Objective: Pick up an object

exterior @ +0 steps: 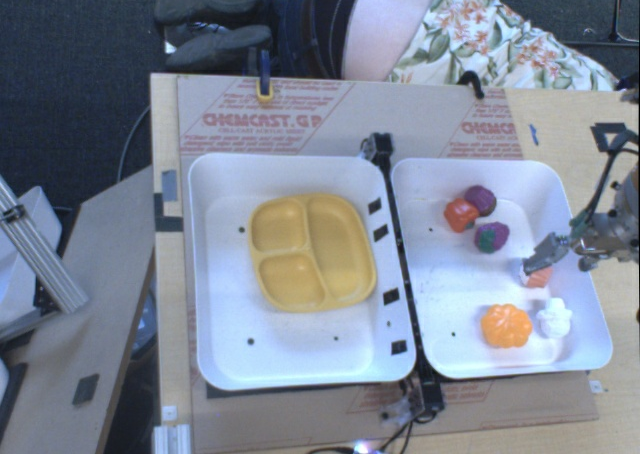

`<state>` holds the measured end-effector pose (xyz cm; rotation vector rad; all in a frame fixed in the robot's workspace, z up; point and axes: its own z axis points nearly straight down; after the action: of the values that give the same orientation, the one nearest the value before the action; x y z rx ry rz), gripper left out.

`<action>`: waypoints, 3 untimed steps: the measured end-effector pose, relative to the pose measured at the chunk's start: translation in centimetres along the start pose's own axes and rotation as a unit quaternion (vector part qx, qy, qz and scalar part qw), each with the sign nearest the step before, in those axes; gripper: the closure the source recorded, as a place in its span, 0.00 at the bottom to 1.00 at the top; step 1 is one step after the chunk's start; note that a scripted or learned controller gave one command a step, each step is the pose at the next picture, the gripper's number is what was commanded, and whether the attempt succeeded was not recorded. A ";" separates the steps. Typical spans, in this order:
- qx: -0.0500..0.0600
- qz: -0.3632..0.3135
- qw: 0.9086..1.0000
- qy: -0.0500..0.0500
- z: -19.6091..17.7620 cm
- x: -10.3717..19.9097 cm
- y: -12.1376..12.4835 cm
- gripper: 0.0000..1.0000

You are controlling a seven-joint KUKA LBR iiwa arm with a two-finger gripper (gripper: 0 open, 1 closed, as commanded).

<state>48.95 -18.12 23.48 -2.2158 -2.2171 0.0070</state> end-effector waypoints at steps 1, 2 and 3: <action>-0.005 -0.002 1.000 -0.001 -0.5 0.0 0.2 0.00; -0.003 -0.001 1.000 0.000 5.7 0.5 0.2 0.00; -0.003 0.000 1.000 0.000 11.9 0.8 0.3 0.00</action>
<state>49.15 -17.33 11.54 -2.2178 -2.2206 0.0018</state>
